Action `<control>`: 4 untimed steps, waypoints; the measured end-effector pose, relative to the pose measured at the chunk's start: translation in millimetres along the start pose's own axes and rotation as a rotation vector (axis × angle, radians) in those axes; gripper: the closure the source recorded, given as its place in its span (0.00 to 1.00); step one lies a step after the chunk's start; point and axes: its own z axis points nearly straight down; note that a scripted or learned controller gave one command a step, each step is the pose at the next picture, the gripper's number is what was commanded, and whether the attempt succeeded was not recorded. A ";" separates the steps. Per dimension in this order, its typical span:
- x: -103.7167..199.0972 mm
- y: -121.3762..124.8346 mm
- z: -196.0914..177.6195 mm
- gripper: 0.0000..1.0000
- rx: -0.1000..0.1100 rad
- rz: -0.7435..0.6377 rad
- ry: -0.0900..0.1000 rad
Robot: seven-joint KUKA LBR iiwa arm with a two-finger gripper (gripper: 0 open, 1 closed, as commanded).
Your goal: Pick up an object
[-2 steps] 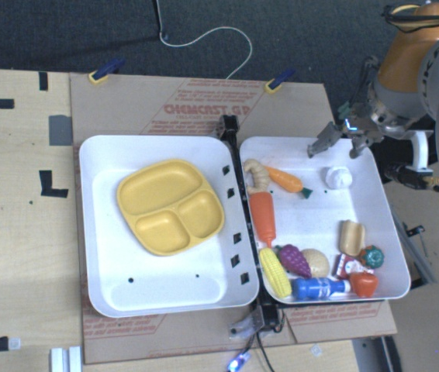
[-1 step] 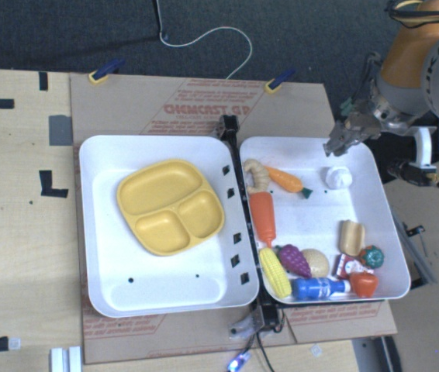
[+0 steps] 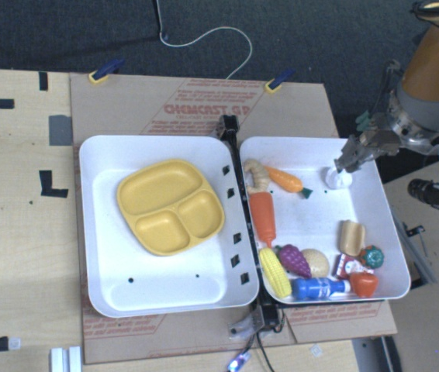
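Observation:
My gripper (image 3: 353,158) hangs over the far right corner of the right bin (image 3: 320,219), at the end of the grey arm with its orange band. Right below its tip sits a small white object (image 3: 337,180) on the bin floor; I cannot tell whether they touch. Further left lie an orange carrot (image 3: 285,180), a beige piece (image 3: 255,175) and a long orange-red piece (image 3: 263,216). Along the near edge lie a yellow corn cob (image 3: 274,272), purple grapes (image 3: 293,260), a blue bottle (image 3: 319,288), a tan piece (image 3: 350,237) and a red tomato (image 3: 364,284).
In the left bin (image 3: 103,239) lies a yellow divided plate (image 3: 171,205). Black clips (image 3: 239,242) run along the wall between the two bins. A white cable (image 3: 204,37) loops over the dark floor behind the cardboard.

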 end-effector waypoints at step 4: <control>133.5 -99.3 -46.8 1.00 0.005 -0.006 0.000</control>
